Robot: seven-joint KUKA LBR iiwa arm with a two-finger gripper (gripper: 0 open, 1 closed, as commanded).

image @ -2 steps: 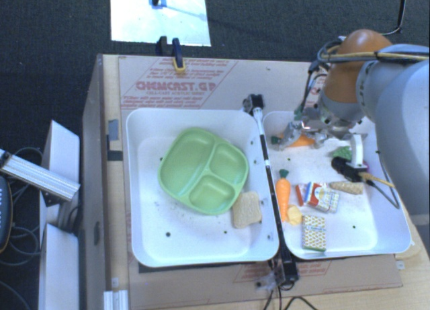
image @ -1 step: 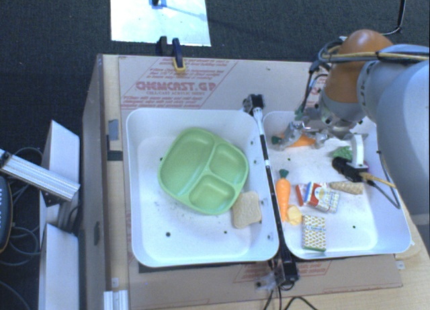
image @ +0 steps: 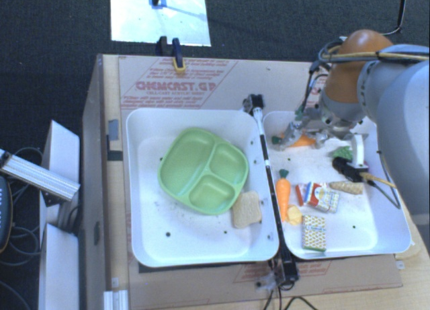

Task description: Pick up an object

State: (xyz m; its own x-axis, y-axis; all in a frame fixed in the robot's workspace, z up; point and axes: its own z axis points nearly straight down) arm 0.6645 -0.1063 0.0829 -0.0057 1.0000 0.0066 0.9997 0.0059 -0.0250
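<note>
The grey two-finger gripper (image: 295, 134) hung low over an orange plastic piece (image: 304, 142) in the right white bin (image: 390, 235), presumably to grasp it; whether the claw was apart or together, I couldn't tell.

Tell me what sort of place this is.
Most likely a robotics lab test bench, not a kitchen: a robot arm reaches over two white bins, which hold toy food such as a carrot and a green divided plate.
</note>
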